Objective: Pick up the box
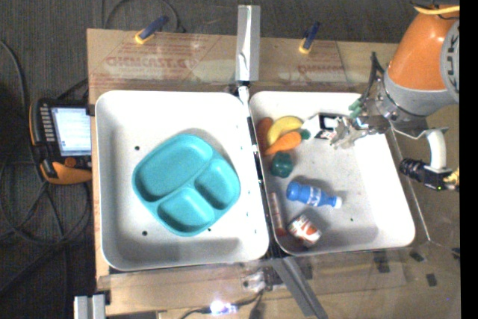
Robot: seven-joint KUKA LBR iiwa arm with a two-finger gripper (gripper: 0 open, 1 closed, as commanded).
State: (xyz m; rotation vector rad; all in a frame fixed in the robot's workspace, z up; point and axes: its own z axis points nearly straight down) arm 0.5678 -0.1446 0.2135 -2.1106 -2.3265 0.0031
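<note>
Arm reaches in from the right, its hand low over the back of the right bin.

The grey arm with its orange band bends down from the upper right, wrist angled toward the bin's far wall. The left bin holds a teal divided tray. The right bin holds a yellow banana, an orange carrot-like piece, a dark green block, a blue bottle, a red-and-white can, and a small black-and-white box at the back wall, just beside the hand. Whether the hand is spread or closed I cannot tell; nothing is visibly held.
</note>
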